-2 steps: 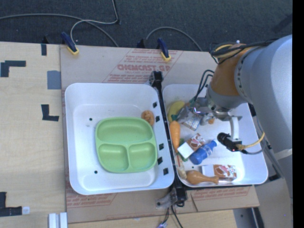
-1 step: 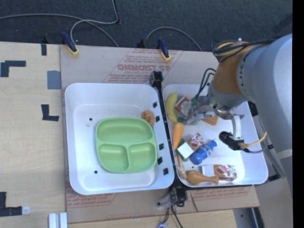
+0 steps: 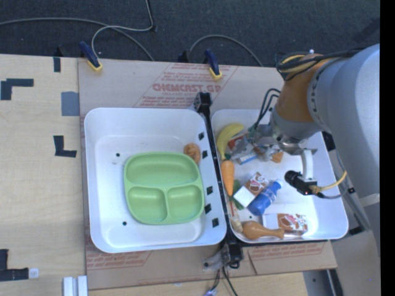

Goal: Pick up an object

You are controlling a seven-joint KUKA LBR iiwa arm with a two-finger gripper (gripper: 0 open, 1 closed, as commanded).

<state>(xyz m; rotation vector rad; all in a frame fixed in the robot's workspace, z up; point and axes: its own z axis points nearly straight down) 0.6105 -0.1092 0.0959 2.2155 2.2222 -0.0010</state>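
We find the arm (image 3: 345, 97) reaching in from the right and bent down over the right bin (image 3: 336, 224), its orange band sitting above the wrist. The gripper (image 3: 259, 143) is low among the clutter at the bin's upper left; we cannot tell its state, as the tip is lost against the items beneath it. Nothing can be confirmed as held.

The right bin serves as the stock of objects, and they lie loosely heaped toward its left wall: a banana (image 3: 228, 133) at the top, a carrot (image 3: 228, 176) along the divider, a blue bottle (image 3: 265, 197) near the middle, a small red-and-white packet (image 3: 255, 182) just above it, a drumstick toy (image 3: 262, 230) and a flat wrapper (image 3: 292, 222) at the lower edge. We judge the heap is why the wrist comes down steeply.

The nearest candidates are the banana, just left of the gripper, and crumpled items directly under it, which we cannot identify.

The left bin (image 3: 99, 184) holds a green divided plate (image 3: 163, 187) and a small orange-brown piece (image 3: 192, 151) by its right wall, well apart from the gripper.
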